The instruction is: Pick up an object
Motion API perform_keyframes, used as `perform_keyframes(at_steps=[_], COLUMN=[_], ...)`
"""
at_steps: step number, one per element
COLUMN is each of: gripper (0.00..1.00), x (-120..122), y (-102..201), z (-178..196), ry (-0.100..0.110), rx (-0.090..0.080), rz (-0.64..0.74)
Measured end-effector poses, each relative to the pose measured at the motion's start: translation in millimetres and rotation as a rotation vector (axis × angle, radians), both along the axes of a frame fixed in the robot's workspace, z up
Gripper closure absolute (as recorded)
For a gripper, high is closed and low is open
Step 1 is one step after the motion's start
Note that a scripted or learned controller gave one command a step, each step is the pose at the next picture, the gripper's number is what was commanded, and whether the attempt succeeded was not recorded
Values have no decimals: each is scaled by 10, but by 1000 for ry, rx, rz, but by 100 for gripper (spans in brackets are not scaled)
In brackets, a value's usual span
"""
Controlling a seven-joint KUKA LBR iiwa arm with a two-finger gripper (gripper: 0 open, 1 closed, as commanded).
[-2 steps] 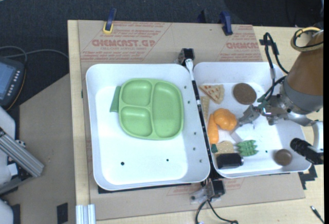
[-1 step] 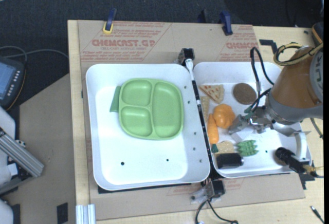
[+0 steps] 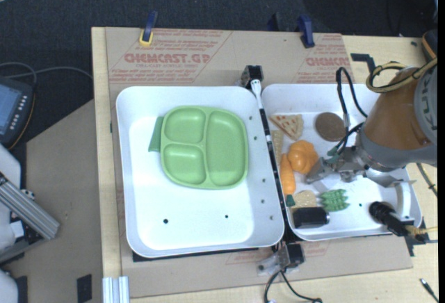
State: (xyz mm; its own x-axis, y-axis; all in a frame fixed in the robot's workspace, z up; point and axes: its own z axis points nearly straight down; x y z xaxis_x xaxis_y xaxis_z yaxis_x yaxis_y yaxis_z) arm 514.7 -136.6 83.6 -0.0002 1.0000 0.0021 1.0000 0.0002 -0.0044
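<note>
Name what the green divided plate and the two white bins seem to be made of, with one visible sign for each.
Green divided plate: probably moulded plastic, matte; uniform colour, rounded compartment ridges. Left bin and right bin: likely thin formed plastic, slightly glossy; smooth white walls with rounded corners, though coated metal cannot be ruled out.

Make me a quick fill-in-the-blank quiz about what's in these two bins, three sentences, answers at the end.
1. The green divided plate lies in the ____ bin.
2. The plate has ____ compartments.
3. The orange fruit lies in the right bin, just below the ____-shaped sandwich piece.

Missing words: left; three; triangle
</note>
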Motion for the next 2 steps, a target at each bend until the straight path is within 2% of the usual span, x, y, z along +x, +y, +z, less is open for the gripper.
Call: perform_keyframes(at_steps=[1, 2], gripper=[100, 100], x=[9, 13], y=[-7, -99], z=[119, 715], ry=[-5, -11], rx=[-2, -5], rz=[-1, 0])
